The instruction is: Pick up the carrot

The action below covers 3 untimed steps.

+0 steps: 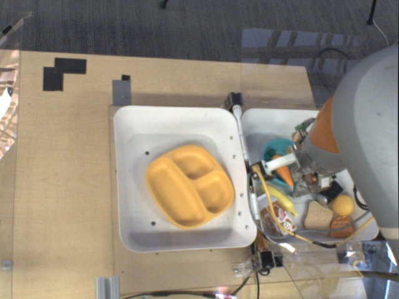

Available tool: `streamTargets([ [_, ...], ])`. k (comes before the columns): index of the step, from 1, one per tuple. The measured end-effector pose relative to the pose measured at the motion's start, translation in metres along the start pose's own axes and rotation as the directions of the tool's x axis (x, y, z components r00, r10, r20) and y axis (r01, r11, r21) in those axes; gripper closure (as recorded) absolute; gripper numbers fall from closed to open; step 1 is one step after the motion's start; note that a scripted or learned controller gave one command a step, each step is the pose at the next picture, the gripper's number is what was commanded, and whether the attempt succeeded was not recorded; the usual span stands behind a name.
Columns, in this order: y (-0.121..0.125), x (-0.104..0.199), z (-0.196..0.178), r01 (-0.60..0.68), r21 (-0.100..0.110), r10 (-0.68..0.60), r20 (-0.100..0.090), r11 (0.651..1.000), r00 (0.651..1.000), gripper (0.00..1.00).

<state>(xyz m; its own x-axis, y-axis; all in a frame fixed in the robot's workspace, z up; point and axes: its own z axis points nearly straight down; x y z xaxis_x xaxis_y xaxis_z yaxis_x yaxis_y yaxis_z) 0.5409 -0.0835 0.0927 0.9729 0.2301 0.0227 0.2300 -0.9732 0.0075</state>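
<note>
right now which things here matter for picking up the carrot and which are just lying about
For the job:
carrot, in the right bin
gripper, just beside it

Lying about:
yellow divided plate in the left bin
teal cup
banana
lemon

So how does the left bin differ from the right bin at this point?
The left bin holds one thing, a yellow divided tray, lying near its middle; the right bin holds a crowd of small items, among them the carrot and a teal cup. The arm hangs over the right bin, not over the left bin. Both are shallow, white and side by side.
</note>
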Motion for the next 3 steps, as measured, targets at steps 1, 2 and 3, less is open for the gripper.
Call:
streamTargets([
  [1,0.0,0.004,-0.013,0.011,-0.001,-0.011,-0.008,1.0,1.0,1.0],
  [2,-0.001,0.006,-0.023,0.022,0.001,-0.022,-0.01,1.0,1.0,1.0],
  [3,0.056,0.013,0.001,0.311,0.002,-0.311,0.003,0.95,0.95,1.0],
])
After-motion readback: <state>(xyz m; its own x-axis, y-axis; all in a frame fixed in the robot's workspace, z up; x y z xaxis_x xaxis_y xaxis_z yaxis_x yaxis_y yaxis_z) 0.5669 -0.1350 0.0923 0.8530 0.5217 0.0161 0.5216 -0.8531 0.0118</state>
